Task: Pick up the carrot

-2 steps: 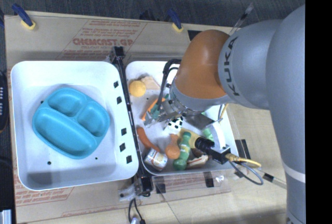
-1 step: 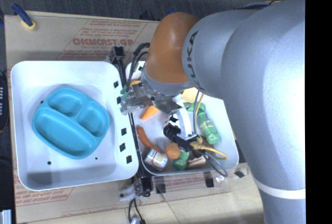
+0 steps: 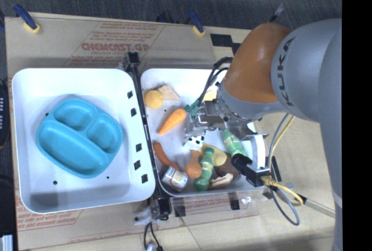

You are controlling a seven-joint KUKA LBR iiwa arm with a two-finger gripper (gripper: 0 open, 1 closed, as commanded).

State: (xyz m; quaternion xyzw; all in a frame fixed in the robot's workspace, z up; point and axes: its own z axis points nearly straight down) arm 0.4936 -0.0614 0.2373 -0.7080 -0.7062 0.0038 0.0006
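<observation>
Orange tapered carrot (image 3: 172, 121) in right shallow white plastic bin (image 3: 174, 76), just left of gripper (image 3: 196, 122); blue three-compartment plastic tray (image 3: 79, 136) in left shallow white plastic bin (image 3: 23, 128).

blue divided plate (image 3: 79, 136) in left bin (image 3: 26, 145), hot dog (image 3: 163, 155), green bottle (image 3: 204, 171)

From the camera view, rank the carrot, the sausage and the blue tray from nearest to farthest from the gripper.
1. Carrot: in the right bin, just left of the gripper.
2. Sausage: in the same bin, below and left of the gripper, near the divider.
3. Blue tray: in the left bin, far left across the divider.
</observation>
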